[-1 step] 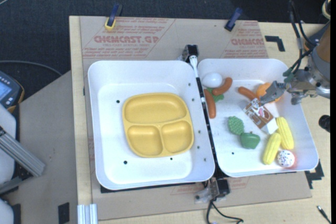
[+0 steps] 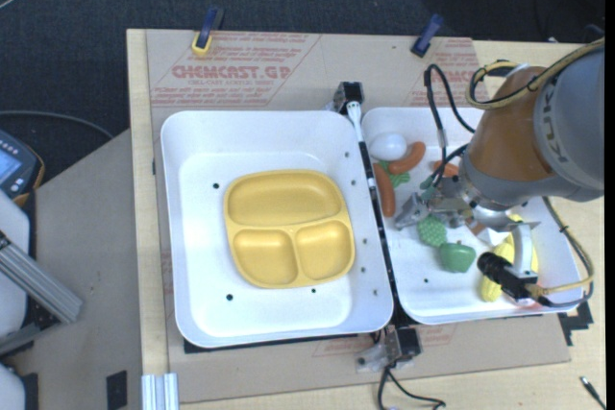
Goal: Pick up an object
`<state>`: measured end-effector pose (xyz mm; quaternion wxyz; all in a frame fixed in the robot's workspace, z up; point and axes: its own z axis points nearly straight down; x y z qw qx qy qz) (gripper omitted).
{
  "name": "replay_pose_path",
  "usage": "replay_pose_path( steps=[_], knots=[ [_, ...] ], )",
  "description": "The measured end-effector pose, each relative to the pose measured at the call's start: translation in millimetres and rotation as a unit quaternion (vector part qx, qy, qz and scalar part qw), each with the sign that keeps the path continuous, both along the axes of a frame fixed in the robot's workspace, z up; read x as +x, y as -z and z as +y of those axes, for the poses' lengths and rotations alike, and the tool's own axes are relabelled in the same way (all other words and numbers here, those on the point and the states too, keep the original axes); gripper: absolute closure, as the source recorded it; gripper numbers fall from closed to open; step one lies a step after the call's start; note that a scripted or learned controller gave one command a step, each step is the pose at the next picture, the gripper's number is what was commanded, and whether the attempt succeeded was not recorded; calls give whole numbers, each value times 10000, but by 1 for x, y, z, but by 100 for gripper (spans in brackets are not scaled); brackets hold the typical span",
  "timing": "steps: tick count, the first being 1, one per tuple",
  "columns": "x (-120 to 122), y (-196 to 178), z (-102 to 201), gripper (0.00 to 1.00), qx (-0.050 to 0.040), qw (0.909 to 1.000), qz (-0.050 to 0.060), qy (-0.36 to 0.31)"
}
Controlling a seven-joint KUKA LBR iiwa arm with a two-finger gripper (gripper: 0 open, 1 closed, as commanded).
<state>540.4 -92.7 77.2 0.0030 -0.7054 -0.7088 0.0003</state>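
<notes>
The right bin holds several toy foods. A white egg lies at its far left corner, with an orange-red sausage beside it and an orange carrot along the left wall. My gripper hangs low in the middle of the bin, just right of the carrot. Directly in front of it is a bumpy green piece, with a smooth green piece a little nearer the front. Yellow pieces lie under the wrist at the right. I see nothing held.
The left bin carries a yellow divided plate in its middle. A black cable loops over the right bin's far side. Clamps sit at the board's far edge. The ridge between the bins runs just left of the carrot.
</notes>
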Motion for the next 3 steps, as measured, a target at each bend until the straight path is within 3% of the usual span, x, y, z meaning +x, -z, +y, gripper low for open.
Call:
replay_pose_path(
  steps=[1, 2, 3],
  knots=[
    [1, -18, -5, 100, -23, 10000, -39, 29],
    [19, -172, 40, 100, -18, 9999, -119, -12],
    [-23, -156, 106, 100, -2, 10000, 6, -10]
  ],
)
